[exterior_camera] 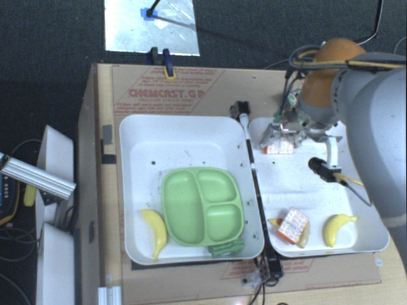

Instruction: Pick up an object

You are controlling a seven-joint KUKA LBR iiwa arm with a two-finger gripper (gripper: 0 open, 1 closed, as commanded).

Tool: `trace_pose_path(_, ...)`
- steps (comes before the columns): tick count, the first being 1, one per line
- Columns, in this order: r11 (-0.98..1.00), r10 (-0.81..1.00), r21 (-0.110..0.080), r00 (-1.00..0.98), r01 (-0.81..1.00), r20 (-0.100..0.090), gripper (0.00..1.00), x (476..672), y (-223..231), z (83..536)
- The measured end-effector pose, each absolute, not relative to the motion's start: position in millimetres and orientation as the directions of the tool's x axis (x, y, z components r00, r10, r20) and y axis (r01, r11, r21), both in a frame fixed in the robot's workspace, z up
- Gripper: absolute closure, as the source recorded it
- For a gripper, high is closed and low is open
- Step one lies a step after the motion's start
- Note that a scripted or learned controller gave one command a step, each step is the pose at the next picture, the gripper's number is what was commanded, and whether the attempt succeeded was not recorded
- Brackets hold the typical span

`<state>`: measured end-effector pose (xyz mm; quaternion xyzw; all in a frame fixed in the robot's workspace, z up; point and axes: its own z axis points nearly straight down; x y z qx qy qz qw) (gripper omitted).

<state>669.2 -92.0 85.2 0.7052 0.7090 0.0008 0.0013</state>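
White right bin [365,237]: I am seeing the gripper [282,138] hanging low at its far left corner over a small red-and-white packet [278,148]; grip state is staying unclear to me.

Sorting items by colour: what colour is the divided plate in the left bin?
Light green; the divided plate shows clearly in the camera view.
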Motion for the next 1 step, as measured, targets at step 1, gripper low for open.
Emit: trace_pose_path(1, 0.009, 1.0, 0.006, -0.009, 1.0, -0.002, 1.0, 670.3, -92.0, 96.5)
